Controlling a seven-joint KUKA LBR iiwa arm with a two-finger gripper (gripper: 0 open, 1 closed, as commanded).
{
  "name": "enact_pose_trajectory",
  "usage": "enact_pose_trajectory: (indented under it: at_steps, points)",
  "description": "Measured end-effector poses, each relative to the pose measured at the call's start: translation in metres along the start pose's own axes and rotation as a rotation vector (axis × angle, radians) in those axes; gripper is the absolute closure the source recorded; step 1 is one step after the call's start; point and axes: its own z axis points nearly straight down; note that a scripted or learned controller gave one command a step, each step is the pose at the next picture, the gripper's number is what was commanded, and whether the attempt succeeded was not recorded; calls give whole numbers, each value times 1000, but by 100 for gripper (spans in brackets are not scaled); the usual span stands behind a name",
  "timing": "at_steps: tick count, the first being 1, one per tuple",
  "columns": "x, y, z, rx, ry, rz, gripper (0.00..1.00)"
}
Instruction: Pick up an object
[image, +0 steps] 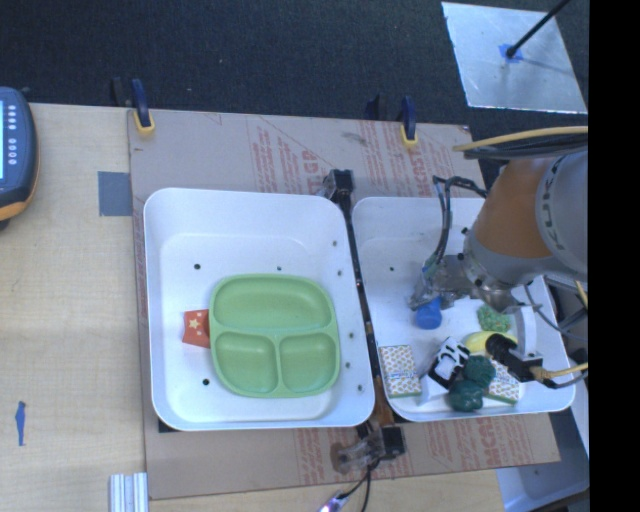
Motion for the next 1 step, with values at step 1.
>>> enact_pose_trajectory:
  at_steps: [1]
  points:
    - [59,32,-107,-11,1,0,100]
